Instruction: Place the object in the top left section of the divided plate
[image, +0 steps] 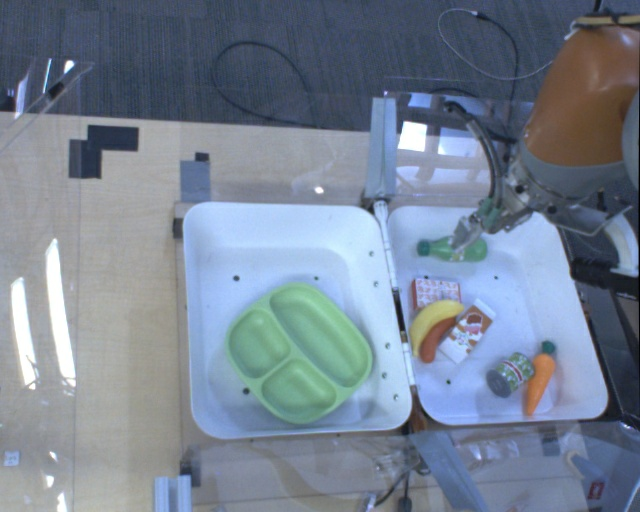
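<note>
The hand (472, 232) reaches down in the right bin (560, 260) onto a green bottle (452, 248) lying near the bin's far wall; whether it pinches the bottle I cannot tell. Nearer in that bin lie a banana (430, 322), a small carton (466, 332), a can (510, 374) and a carrot (539, 378). The green divided plate (298, 352) sits in the left bin (215, 260) on the table (100, 300).

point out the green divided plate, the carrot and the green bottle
green divided plate (300, 352): camera view, on the ridge where its sections meet
carrot (539, 380): camera view, middle of its orange body
green bottle (462, 250): camera view, on its body
</note>
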